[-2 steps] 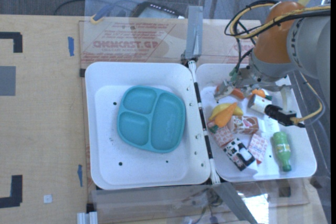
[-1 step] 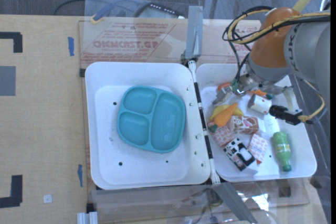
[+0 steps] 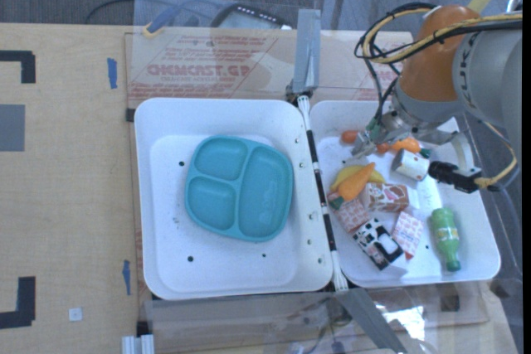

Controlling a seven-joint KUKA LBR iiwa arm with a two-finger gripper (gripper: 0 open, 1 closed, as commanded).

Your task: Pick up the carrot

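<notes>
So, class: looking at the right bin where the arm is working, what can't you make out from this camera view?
- The gripper: dark and small in the camera view; open or shut is unreadable.
- The carrot: partly covered by the gripper and wrist; whether it is held is unclear.
- The small orange piece: too small to identify.
- The arm: cut off by the right edge.
- The right bin: its upper rim is hidden under the arm.

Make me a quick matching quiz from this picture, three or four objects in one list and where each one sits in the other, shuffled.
Things:
1. teal divided plate
2. green bottle
3. carrot
4. gripper

Places:
A. right bin, near right corner
B. left bin, middle
C. right bin, far end, just left of the carrot
D. right bin, far end, beside a white block

Pairs: 1-B, 2-A, 3-D, 4-C
</notes>
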